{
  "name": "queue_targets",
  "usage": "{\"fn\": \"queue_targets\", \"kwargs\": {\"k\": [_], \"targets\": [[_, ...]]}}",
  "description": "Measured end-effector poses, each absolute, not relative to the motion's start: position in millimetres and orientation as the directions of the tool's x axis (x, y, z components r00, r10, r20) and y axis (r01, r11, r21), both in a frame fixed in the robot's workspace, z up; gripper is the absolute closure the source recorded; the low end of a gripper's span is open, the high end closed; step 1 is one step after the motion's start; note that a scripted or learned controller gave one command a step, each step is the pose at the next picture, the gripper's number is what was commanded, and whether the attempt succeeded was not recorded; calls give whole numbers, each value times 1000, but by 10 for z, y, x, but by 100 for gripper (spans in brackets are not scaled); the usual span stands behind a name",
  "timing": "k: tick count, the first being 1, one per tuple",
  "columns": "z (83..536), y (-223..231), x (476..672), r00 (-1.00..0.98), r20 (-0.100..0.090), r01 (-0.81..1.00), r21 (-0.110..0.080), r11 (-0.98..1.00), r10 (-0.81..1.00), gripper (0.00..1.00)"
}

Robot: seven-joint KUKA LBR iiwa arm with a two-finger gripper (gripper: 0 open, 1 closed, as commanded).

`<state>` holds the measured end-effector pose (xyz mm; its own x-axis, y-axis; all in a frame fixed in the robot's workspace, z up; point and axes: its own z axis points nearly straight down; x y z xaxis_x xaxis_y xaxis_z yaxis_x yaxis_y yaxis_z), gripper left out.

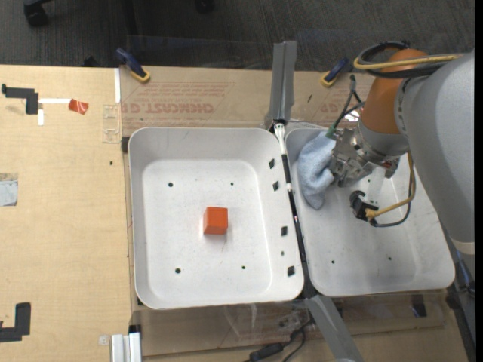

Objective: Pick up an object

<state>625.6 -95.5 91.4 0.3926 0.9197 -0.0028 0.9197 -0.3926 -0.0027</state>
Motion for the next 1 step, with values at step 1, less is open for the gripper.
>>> {"fn": "queue_targets", "kwargs": {"k": [1], "targets": [[1072,-975,5756,452,-2,892,-3,-452,892,100]]}}
